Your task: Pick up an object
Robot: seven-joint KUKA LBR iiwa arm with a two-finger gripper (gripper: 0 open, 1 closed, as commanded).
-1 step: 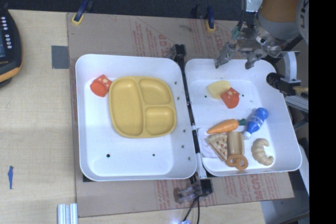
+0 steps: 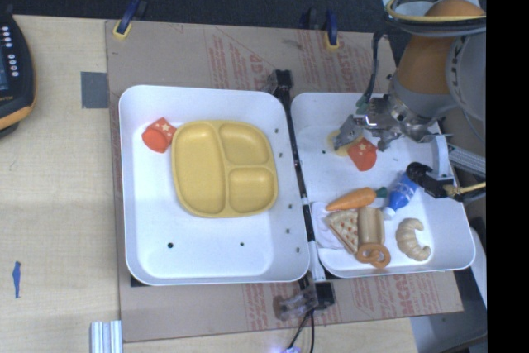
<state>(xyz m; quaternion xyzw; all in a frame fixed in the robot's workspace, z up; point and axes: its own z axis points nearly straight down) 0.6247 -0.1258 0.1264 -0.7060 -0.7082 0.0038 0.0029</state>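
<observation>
My gripper (image 2: 364, 135) hangs over the upper part of the right bin (image 2: 446, 260), reaching in from the right. A small red toy food piece (image 2: 362, 154) lies directly under its tip, touching or nearly touching it. A small yellow-tan piece (image 2: 341, 147) sits just left of the red one. Whether the red piece is gripped cannot be told from this angle. Lower in the same bin lie a carrot (image 2: 351, 199), a blue object (image 2: 402, 195), a croissant (image 2: 413, 238), a toast wedge (image 2: 342, 227), a bread roll (image 2: 369, 225) and a pretzel (image 2: 374, 255).
The left bin (image 2: 149, 252) holds a yellow divided plate (image 2: 225, 167) and a red piece (image 2: 157, 135) near its upper left corner. A black cable end (image 2: 426, 178) trails from the arm over the right bin. A dark pendant (image 2: 12, 70) rests at the bench's left edge.
</observation>
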